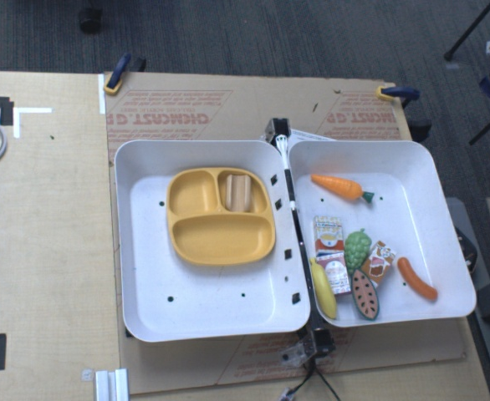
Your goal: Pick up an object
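Dark grey carpet lies beyond a pale wooden bench, where a cardboard sheet (pixel 170 111) is held down by blue and yellow clamps at its far corners (pixel 118 72). Two white bins sit on it, their inner rims touching.

At the centre of the left bin (pixel 136 224), a little towards 12 o'clock, rests a yellow divided plate (pixel 220 236). A small wooden block (pixel 237 193) stands in its compartment at 1 o'clock.

The right bin (pixel 429 190) holds the loose things to pick from. A toy carrot (pixel 339 187) lies alone towards 11 o'clock, its green end pointing to 3 o'clock. Lower down, a small carton (pixel 329 234) lies flat beside a bunch of green grapes (pixel 358 246), the two touching. A banana (pixel 324 289) lies along the bin's wall at 7 o'clock, with a watermelon slice (pixel 364 294) just beside it at 6 o'clock. A brown and white toy (pixel 379 263) sits next to the grapes; I cannot tell what it is. An orange sausage (pixel 416 278) lies apart at 4 o'clock.
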Controlling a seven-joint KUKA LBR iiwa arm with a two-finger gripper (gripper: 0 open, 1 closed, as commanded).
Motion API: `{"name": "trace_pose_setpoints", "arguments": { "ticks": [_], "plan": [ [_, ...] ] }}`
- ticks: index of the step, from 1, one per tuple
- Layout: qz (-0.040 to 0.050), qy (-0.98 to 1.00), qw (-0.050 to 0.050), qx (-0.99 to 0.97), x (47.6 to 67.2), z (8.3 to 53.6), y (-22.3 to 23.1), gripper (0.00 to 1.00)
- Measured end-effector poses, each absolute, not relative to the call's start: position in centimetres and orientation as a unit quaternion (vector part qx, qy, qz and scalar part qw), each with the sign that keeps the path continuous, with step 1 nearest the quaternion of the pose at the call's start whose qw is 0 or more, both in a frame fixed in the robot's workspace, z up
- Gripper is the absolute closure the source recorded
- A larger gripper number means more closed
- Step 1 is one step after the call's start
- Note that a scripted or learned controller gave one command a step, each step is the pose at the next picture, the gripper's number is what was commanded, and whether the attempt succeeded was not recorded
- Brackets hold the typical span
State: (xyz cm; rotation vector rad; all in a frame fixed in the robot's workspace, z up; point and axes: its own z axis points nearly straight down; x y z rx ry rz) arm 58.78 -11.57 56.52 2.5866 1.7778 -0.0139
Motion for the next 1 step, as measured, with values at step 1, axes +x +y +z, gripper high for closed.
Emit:
{"name": "trace_pose_setpoints", "arguments": {
  "ticks": [1],
  "plan": [
    [-0.0052,0.568,0.002,0.823,58.91,57.33,-11.55,1.00]
  ]
}}
